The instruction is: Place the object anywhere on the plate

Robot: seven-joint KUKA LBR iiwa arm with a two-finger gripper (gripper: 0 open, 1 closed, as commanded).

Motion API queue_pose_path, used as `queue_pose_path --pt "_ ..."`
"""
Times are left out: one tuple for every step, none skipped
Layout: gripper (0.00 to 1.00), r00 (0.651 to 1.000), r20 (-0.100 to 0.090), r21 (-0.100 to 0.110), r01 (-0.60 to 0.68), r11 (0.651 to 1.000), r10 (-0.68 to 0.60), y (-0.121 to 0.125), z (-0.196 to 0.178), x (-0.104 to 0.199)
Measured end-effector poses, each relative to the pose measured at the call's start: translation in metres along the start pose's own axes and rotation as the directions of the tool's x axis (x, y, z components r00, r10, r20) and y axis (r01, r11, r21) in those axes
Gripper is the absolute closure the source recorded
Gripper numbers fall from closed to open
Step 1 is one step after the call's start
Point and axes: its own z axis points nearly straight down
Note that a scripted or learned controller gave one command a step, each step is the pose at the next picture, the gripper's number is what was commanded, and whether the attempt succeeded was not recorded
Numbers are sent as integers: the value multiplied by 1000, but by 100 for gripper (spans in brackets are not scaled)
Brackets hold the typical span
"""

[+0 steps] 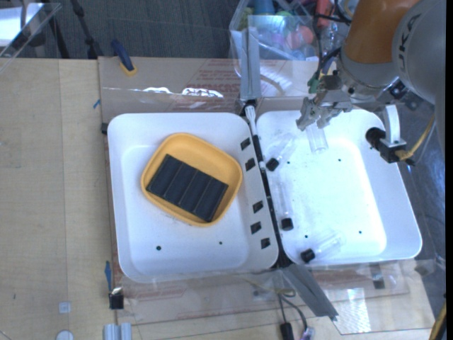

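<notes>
Nearest to us, cables [287, 326] trail off the front edge of the desk [42, 190]. Just behind them sit the two white bins side by side, with small black clips [258, 207] spaced along the wall they share.

In the left bin [184, 252] we see a yellow plate [212, 149] with rounded corners, set askew near the bin's middle. The black ridged object [187, 186] lies flat on this plate, inside its rim and covering most of its floor, its long side running diagonally.

The right bin [354, 197] shows a mostly bare white floor; a faint clear plastic piece [329, 245] lies near its front edge, too indistinct for us to name.

Further back, the hand [316, 127] hangs over the far left part of the right bin, well apart from the plate and the black object. We cannot tell whether it is spread or pressed together, and we see nothing held in it. Above it rises the arm [386, 20] with its orange band.

Farthest away, a blue-handled item [125, 59] lies on the desk behind the left bin, and a clear box [283, 20] holds colourful things.
</notes>
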Motion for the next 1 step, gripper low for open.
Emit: queue_pose_path --pt "100 971 -5 4 241 971 -241 -20 42 27"
